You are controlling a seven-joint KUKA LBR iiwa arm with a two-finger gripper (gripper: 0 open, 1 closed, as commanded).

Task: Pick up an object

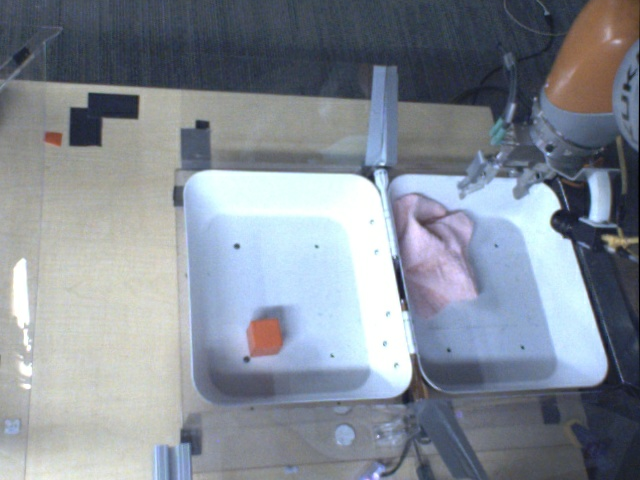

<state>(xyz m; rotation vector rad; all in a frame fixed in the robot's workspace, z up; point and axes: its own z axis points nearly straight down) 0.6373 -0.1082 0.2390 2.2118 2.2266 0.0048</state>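
The pincer (503, 171) hung spread and holding nothing above the far edge of the right bin (570, 368). A pink cloth (432, 253) lay crumpled against that bin's left wall; an orange block (265, 337) sat in the left bin (290, 208). The cloth looked soft and light, best pinched at a raised fold.

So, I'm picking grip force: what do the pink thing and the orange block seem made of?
Pink cloth: soft fabric, matte, judging by its folds and rumpled drape. Orange block: rigid, matte, sharp-edged; perhaps foam, wood or plastic, too small to tell.
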